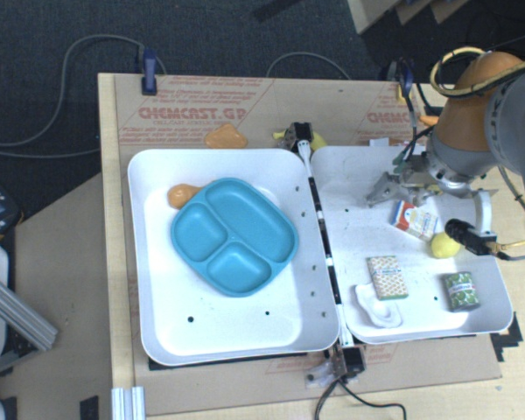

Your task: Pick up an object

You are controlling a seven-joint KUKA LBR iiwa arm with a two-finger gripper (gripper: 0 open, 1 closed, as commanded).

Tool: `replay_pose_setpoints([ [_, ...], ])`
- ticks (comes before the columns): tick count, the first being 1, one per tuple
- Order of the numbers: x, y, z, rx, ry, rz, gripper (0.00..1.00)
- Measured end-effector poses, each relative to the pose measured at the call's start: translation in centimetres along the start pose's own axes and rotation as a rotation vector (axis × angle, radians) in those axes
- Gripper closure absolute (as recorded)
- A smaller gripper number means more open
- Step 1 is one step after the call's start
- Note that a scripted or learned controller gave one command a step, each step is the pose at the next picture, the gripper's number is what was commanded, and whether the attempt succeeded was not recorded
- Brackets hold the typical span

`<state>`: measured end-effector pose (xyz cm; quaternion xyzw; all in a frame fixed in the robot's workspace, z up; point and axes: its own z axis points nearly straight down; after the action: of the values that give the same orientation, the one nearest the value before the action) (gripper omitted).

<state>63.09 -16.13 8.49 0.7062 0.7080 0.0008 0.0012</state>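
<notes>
Bench [122, 234] bearing two white bins [157, 322]

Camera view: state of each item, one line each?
Blue divided tray: flat in left bin, compartments up.
Orange object: partly under tray's edge.
Yellow ball: loose in right bin.
Patterned box: lying flat.
Green packet: lying flat.
White cup: on its side.
Gripper: low over right bin, grasp unclear.

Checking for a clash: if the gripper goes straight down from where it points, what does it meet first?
Probably bare floor of the right bin: the gripper points down just up-left of the red and white packet. Depth is unclear.
</notes>
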Motion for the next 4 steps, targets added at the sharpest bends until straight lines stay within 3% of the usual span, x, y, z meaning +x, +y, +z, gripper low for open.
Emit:
replay_pose_setpoints([
  [1, -0.3, -3.2, 0.0, 0.007, 0.002, 0.004, 0.0],
  [2, -0.2, -3.0, -1.1, 0.002, 0.001, 0.003, 1.0],
  [3, -0.2, -3.1, -1.0, 0.003, 0.001, 0.003, 0.0],
  [4, -0.2, -7.1, 0.1, 0.008, 0.003, 0.005, 0.0],
])
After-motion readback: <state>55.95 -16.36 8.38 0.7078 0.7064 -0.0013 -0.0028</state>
